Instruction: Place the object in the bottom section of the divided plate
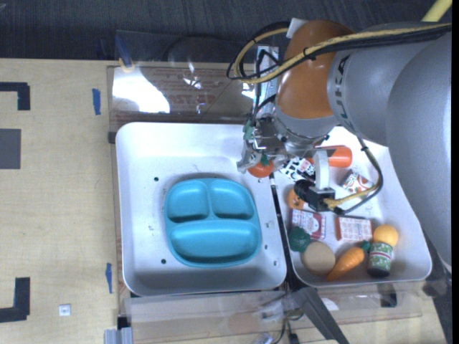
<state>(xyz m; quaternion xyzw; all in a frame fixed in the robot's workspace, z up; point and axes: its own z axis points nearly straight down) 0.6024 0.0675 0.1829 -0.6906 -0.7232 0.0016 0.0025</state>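
Hand [257,160] gripped small orange-red object [262,168], hovering at right rim of left white bin [136,192], beside blue divided plate [212,221]

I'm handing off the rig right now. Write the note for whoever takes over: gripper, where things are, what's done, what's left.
Gripper: over the left bin's right rim, a small orange-red object at its fingertips; whether it is gripped cannot be told.
Divided plate: blue, mid left bin; nothing in its bottom section.
Right bin: carrot, egg-like ball, sachets, small bottle.
Done: object brought to the bins' divide.
Left: carry it over the bottom section and release.
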